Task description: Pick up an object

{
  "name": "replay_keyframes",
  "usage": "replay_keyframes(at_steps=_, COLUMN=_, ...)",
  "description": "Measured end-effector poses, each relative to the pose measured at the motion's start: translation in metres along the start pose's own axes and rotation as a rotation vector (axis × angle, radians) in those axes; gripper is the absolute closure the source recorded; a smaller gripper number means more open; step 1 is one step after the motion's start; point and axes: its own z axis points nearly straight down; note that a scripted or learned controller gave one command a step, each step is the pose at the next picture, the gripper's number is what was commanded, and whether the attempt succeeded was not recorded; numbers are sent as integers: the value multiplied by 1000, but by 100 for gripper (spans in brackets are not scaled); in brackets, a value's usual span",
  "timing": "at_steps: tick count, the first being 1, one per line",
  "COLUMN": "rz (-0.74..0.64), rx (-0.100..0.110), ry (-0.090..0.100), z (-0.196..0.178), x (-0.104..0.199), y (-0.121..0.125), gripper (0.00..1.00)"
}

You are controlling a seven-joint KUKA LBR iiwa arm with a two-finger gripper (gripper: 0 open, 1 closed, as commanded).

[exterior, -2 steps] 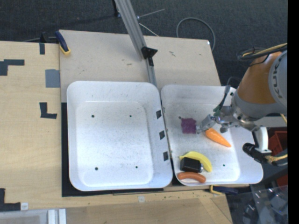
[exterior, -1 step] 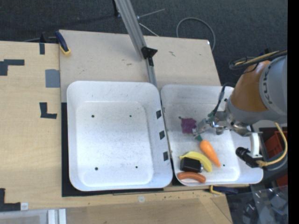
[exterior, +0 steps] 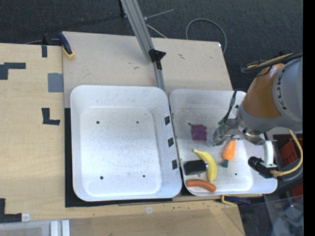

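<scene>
While your tool (exterior: 220, 137) hung low in the right bin (exterior: 206, 100), I could not tell its grip state. The orange carrot (exterior: 229, 150) lay just beside it, the banana (exterior: 207, 163) close below-left, so a descent could merely nudge either aside.

Just one camera here, fixed up above the pale wooden surface (exterior: 29, 132) and looking down at a bit of a slant. It sits far enough back to get both shallow white plastic bins side by side: the left bin (exterior: 78, 132) fills the middle of the frame, the right bin (exterior: 179, 102) sits further right. The dark carpeted floor (exterior: 221, 9) runs along the top edge, and the grey arm with its orange band (exterior: 263, 100) comes in from the right.
</scene>
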Motion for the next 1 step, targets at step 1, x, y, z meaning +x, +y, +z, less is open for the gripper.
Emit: replay_keyframes(at_steps=1, rz=0, rx=-7, ry=-1, z=-52, x=7, y=9, gripper=100)
